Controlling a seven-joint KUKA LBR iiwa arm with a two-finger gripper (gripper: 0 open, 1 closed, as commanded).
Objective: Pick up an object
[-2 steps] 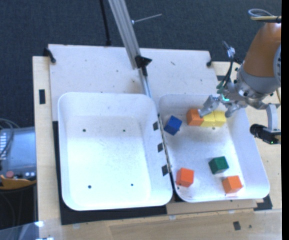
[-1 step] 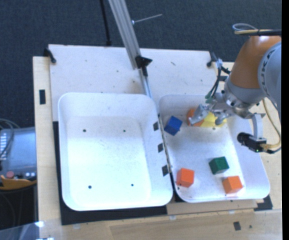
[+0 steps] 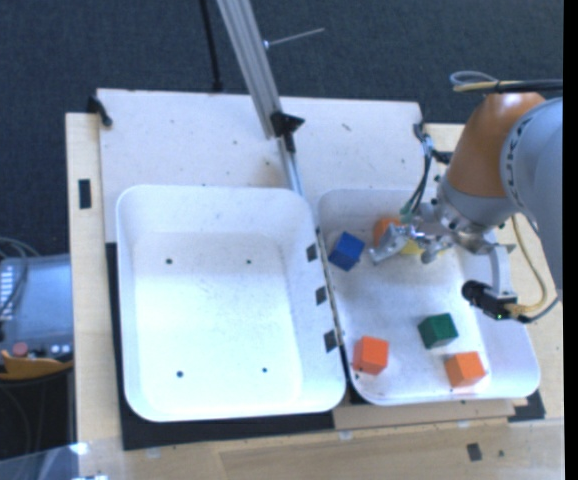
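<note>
over the right bin — arm reaching among scattered blocks

on a pale wooden bench (image 3: pixel 84 268) above dark carpet sit two shallow white bins, the left bin (image 3: pixel 219 303) beside the right bin (image 3: pixel 499 378), with a slanted metal post (image 3: pixel 254 58) behind them. the right bin holds a blue block (image 3: pixel 346 251) near its left wall, an orange block (image 3: pixel 371 354), a green block (image 3: pixel 437 330) and another orange block (image 3: pixel 465 368) along the front. the grey arm, orange-banded, comes in from the right, its gripper (image 3: pixel 401 242) low beside a small orange piece (image 3: pixel 383 230) and a yellow bit — whether the jaws are spread or pressed together cannot be told.
</note>
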